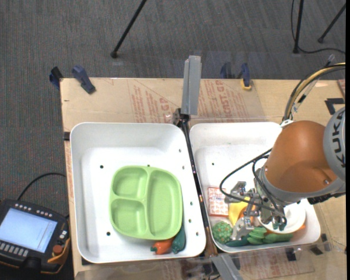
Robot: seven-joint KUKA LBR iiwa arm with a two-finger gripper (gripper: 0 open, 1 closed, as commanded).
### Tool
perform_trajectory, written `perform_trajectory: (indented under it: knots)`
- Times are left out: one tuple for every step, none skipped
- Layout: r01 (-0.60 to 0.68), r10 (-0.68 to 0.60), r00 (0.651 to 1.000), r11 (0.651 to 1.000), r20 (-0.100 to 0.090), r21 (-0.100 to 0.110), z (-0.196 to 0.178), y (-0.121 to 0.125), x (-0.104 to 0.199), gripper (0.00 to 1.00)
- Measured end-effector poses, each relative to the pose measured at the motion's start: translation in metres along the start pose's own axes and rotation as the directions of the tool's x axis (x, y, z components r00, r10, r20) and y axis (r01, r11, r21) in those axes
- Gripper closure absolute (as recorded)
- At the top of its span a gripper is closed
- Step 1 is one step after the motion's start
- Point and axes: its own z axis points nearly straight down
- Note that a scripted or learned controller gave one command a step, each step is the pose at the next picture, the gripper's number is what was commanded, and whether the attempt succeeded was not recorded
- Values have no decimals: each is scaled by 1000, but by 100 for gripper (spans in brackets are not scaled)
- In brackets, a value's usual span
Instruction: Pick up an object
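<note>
My gripper is down in the front of the right bin, under the orange wrist band. It sits among a cluster of small items. A yellow object lies right against its left side. A red and white packet is just left of that. A green bumpy ball and a green pod-like toy lie in front of it. A white dish with an orange edge is partly hidden beneath the wrist. Nothing visibly hangs from the gripper.
The left bin holds a light green divided plate. An orange toy and a dark green one lie at its front edge. A grey post stands behind the bins. A teach pendant rests at the lower left.
</note>
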Motion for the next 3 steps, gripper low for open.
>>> perform_trajectory:
  knots:
    - [92, -92, 996, 996, 10, 0, 32, -27, -78, 0]
    - [46, -46, 999, 999, 25, 2, 28, -8, -15, 0]
    - [-17, 17, 999, 1000, 32, 3, 29, -3, -9, 0]
